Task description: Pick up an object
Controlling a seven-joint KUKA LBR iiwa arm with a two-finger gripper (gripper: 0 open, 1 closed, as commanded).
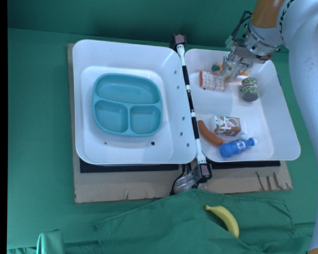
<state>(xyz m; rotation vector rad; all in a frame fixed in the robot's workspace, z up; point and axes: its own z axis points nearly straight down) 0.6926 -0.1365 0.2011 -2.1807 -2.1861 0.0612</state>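
Gripper [229, 70] hangs low in right bin [286, 136], far corner, touching box [212, 81]; if it is wide or narrow, I cannot tell. Can [249, 89] stands beside.

Two white bins [95, 57], one teal tray [127, 103], one sausage [209, 133], one blue bottle [236, 147], one banana [225, 218].

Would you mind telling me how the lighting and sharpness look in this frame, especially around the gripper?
Camera view: even, soft light with a green-blue cast; faint shadows under the right bin; no harsh glare on the teal tray; the gripper is slightly soft; the small items beside it blur together.
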